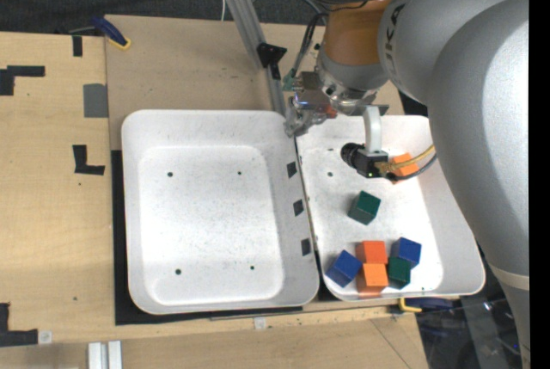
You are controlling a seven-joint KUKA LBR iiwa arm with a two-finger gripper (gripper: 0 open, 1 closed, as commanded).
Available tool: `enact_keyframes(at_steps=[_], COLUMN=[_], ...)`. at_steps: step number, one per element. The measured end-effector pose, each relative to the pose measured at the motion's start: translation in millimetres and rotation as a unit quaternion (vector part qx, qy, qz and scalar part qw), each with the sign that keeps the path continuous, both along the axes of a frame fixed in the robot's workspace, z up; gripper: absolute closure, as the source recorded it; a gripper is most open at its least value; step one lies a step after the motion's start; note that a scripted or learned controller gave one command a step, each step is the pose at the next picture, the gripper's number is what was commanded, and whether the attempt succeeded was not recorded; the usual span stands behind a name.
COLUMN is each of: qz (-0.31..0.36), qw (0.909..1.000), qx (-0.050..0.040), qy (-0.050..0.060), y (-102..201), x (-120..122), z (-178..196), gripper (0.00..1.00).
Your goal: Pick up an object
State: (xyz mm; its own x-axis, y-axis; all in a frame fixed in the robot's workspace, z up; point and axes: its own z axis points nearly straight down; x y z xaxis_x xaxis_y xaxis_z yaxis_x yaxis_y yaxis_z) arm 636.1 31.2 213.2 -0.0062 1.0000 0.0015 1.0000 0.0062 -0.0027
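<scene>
The grey arm point(468, 92) comes in from the right and hangs over much of the right side of the tan bench point(51, 221). Two white bins sit side by side on it, their rims touching. The left bin point(131, 144) shows its bare white floor with a few small dark dots.

The right bin point(331, 204) holds all the blocks. The gripper point(298, 111) hangs over this bin's far left corner, right by the shared rim. I cannot tell from here whether it is open or closed.

A dark green block point(364, 207) lies alone mid-bin, well apart from the gripper. Near the front edge sits a tight cluster of two orange blocks point(373, 264), a blue block point(408, 251), a green block point(399, 273) and another blue block point(343, 267) at its left.
</scene>
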Motion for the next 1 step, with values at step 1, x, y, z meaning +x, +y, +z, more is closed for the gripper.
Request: enact_keyframes(at_steps=[1], qz=[0.001], qw=[1.0], qx=[0.0005], qy=[-0.001], y=[61.1], x=[-7.8], z=[6.4], gripper=[1.0])
